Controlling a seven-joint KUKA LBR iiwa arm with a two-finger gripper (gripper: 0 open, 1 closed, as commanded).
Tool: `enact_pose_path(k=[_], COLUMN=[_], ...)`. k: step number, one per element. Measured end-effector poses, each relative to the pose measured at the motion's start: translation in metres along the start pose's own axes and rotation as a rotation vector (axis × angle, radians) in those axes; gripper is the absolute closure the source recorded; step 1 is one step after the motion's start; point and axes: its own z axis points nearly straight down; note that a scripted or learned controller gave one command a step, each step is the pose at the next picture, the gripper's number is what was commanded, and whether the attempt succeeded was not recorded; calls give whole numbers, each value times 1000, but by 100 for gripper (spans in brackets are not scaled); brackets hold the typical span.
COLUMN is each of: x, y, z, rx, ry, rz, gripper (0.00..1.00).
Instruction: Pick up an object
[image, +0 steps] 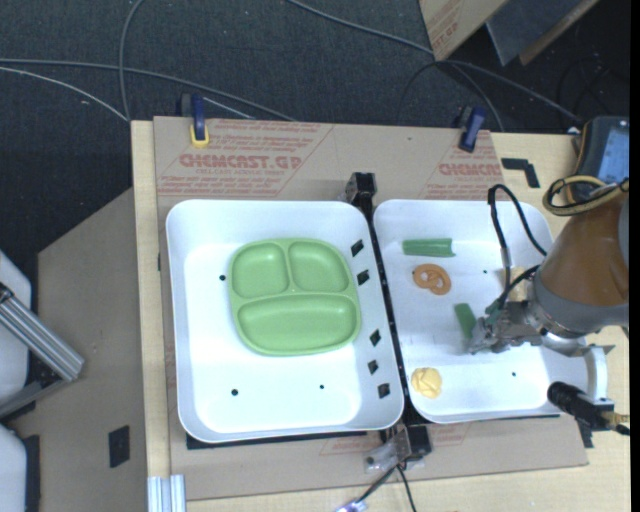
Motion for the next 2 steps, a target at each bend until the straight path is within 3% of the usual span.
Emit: enact_pose_path(k=[2], x=[11], y=[-2], z=[-111], rx=[-6], ry=[-3], rz=[-2], gripper=[100])
